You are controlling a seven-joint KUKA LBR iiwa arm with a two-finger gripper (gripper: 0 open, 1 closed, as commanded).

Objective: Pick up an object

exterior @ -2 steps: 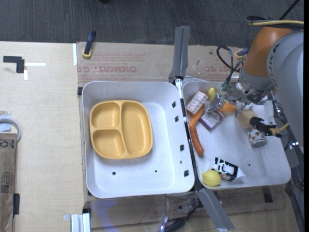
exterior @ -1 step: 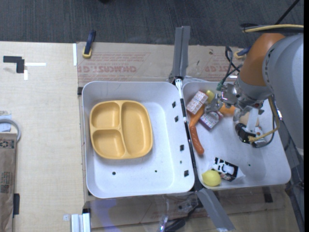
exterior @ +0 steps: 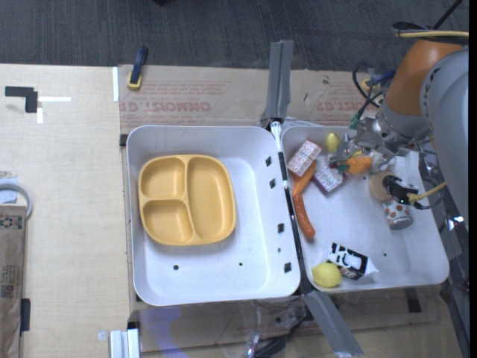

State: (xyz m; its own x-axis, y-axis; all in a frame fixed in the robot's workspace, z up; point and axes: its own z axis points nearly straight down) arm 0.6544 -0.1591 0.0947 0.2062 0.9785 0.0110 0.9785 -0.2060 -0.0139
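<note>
My gripper (exterior: 349,154) is low over the back of the right bin (exterior: 417,263), reaching in from the right under the orange-banded wrist. Right under and around it lie a small orange object (exterior: 359,164), a small yellow piece (exterior: 332,140) and a purple-and-white packet (exterior: 326,180). A pink-and-white packet (exterior: 304,156) lies just to its left. Whether anything is between the fingers is hidden by the gripper body.
An orange carrot (exterior: 300,183) and a sausage (exterior: 304,218) lie along the right bin's left wall. A lemon (exterior: 326,274) and a black-and-white packet (exterior: 349,259) sit at the front, a small can (exterior: 399,215) and a tan disc (exterior: 381,187) at the right. A yellow divided plate (exterior: 186,199) fills the left bin (exterior: 209,278).
</note>
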